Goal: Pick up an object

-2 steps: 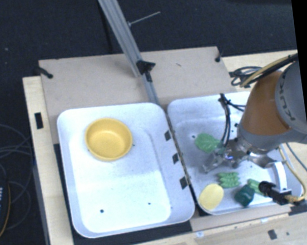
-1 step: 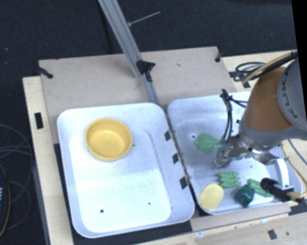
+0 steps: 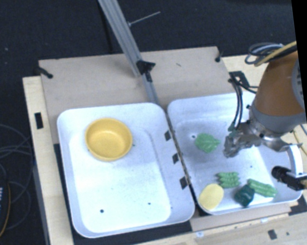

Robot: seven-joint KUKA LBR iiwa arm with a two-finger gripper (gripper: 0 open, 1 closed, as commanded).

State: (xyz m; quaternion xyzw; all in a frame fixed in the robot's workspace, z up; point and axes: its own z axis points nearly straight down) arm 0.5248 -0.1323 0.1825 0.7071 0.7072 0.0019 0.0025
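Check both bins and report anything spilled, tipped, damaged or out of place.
Nothing stands out. The yellow bowl sits upright in the left bin. In the right bin, the green items and the yellow piece lie loose on the floor, most bunched toward the near edge. The gripper hovers over that bin.

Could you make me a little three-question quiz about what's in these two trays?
1. True or false: the yellow bowl sits in the right bin.
2. Which thing lies nearest the gripper? A) the light green piece B) the yellow disc C) the yellow bowl
3. Fill in: the dark green piece lies between the yellow disc and the ______.

Key:
1. False. It sits in the left bin.
2. A. The light green piece lies just to the gripper's left in the camera view.
3. The green pod, near the right bin's front edge.
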